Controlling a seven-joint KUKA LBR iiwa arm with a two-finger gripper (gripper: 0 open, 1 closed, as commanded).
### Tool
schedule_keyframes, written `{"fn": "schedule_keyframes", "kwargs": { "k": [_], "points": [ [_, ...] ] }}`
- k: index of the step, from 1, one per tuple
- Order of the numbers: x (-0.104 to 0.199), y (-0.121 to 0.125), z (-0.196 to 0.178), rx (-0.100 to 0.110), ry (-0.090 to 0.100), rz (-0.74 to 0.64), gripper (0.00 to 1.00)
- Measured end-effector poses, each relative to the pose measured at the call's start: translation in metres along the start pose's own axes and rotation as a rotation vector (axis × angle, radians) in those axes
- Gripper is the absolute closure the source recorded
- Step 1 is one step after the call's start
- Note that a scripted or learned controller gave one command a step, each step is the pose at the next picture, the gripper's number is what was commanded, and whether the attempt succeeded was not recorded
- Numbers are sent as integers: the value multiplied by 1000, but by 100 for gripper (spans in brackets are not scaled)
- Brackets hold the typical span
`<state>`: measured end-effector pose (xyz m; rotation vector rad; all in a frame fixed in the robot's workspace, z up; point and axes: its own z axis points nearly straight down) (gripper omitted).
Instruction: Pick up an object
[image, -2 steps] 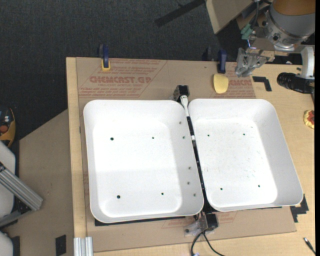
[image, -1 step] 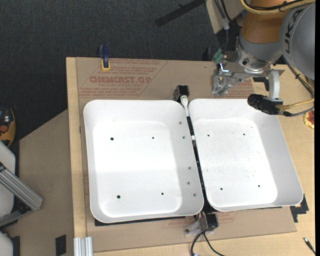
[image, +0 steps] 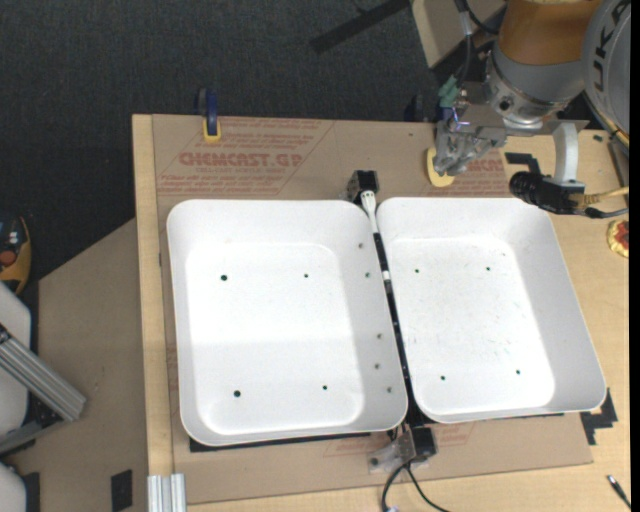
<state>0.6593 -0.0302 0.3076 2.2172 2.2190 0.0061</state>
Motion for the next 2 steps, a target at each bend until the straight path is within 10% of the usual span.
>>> {"fn": "schedule_keyframes", "kwargs": {
  "k": [2],
  "points": [
    [32, -95, 40, 15, 2, 1, 100]
  ]
}}
